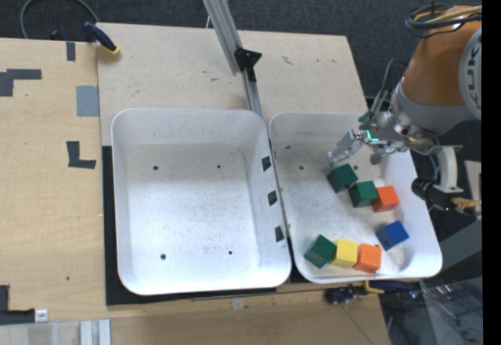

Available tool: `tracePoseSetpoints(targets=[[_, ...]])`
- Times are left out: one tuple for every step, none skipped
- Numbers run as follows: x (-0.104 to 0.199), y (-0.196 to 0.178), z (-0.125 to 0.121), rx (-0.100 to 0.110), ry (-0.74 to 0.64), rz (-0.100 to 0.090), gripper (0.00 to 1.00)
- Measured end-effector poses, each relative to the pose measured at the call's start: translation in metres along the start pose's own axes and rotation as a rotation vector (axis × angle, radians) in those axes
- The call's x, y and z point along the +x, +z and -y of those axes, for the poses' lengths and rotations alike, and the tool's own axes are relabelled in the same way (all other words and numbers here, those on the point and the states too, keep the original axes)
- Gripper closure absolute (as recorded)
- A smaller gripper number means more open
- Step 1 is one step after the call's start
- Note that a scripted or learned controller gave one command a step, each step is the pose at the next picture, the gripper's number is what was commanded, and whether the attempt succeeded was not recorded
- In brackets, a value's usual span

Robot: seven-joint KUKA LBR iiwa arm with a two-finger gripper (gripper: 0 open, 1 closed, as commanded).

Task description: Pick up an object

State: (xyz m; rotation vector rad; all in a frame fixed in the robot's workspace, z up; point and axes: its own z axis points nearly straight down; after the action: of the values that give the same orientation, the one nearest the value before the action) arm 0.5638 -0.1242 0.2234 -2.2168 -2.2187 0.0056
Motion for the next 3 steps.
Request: tracePoseSetpoints(targets=[[0.000,-0.003,-0.001,-0.005,-0.001,0.001,0.00],[-0.003,0.044,0.006,0.000,0.001,0.001,0.00],[-0.003,0.088,0.003,0.000,0.000,0.001,0.00]])
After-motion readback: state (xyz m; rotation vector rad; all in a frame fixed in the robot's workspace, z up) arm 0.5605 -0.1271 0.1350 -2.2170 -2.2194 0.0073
